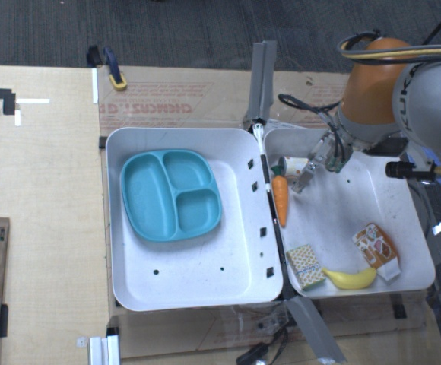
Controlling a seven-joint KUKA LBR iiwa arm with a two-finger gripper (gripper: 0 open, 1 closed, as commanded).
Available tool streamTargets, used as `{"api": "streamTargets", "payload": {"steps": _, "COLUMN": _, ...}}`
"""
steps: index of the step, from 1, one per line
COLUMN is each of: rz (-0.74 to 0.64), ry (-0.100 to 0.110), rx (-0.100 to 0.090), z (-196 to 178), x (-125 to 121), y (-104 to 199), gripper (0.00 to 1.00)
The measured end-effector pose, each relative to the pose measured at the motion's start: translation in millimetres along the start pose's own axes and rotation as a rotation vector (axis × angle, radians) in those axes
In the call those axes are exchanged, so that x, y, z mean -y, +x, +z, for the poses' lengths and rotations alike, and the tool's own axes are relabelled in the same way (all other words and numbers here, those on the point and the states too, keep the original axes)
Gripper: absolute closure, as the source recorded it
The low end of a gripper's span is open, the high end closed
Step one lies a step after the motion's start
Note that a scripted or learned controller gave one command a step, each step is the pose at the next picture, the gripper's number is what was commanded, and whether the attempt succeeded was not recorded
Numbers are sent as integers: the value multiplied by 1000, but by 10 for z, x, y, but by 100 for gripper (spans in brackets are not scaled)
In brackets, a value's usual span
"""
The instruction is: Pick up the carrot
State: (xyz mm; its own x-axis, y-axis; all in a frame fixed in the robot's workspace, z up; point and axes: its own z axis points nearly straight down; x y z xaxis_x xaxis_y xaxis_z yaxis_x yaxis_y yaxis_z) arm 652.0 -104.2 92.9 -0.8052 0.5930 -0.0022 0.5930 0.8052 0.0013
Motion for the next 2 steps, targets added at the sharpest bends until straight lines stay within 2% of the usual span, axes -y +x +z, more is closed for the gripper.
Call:
{"api": "streamTargets", "payload": {"steps": 1, "rz": -527, "ry": -2, "rx": 1, "z": -1, "x": -60, "y": 22, "gripper": 0}}
{"api": "streamTargets", "payload": {"steps": 2, "rz": -592, "ry": -2, "rx": 4, "z": -10, "x": -107, "y": 19, "gripper": 0}}
